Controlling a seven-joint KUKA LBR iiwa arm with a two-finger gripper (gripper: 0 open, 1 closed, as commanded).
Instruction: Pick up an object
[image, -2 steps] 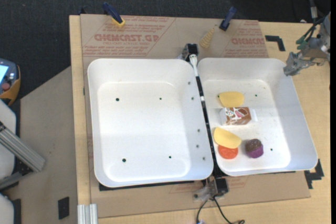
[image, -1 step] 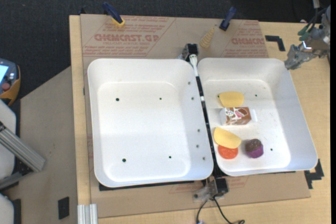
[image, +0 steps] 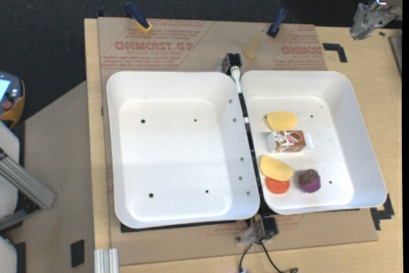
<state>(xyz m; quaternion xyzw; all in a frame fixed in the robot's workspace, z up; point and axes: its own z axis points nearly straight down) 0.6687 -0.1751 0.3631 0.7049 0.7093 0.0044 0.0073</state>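
On my screen, the left bin [image: 172, 150] sits on the desk [image: 192, 41]. Just beside it, the right bin [image: 345, 112] holds five items along its left half: a yellow piece [image: 281, 119], a brown-and-white packet [image: 289, 141] with its long axis running left to right, another yellow piece [image: 276, 167], an orange piece [image: 277, 185] and a purple piece [image: 310, 180]. The end effector [image: 369, 17] hangs at top right, well apart from them; I cannot tell its opening.

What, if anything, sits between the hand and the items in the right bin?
Nothing visible. The hand is at the top right, beyond the right bin; only bare bench and bin rim separate it from the items, nearest the yellow piece.
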